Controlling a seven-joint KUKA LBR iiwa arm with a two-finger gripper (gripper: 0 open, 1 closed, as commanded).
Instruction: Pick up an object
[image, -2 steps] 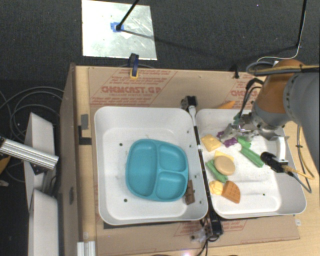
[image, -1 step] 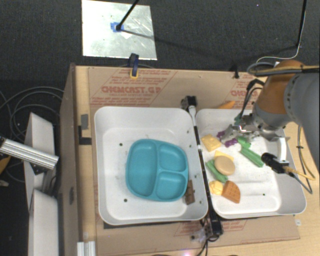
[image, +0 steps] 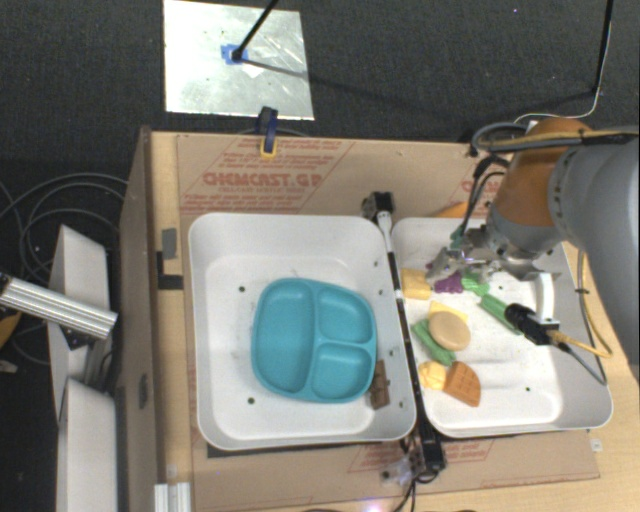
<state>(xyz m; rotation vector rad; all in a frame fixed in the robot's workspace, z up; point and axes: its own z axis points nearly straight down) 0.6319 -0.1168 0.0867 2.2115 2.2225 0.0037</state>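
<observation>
My gripper (image: 456, 264) hangs low over the back left part of the right bin (image: 530, 395), and the grey arm reaches in from the right. A purple toy (image: 449, 284) lies just below it, too close for me to judge contact. A pale yellow block (image: 415, 286) sits to the left by the bin wall. A green piece (image: 494, 304) lies to the right. Toward the front are a tan round bun (image: 450, 330), a long green pod (image: 431, 343), a small yellow piece (image: 432, 374) and an orange waffle-like wedge (image: 463, 383).
The left bin (image: 225, 250) holds a blue divided plate (image: 313, 340), with a small brown item (image: 380, 384) at the plate's front right corner. A ridge (image: 396, 300) separates the two bins. The bench's brown board surrounds both bins.
</observation>
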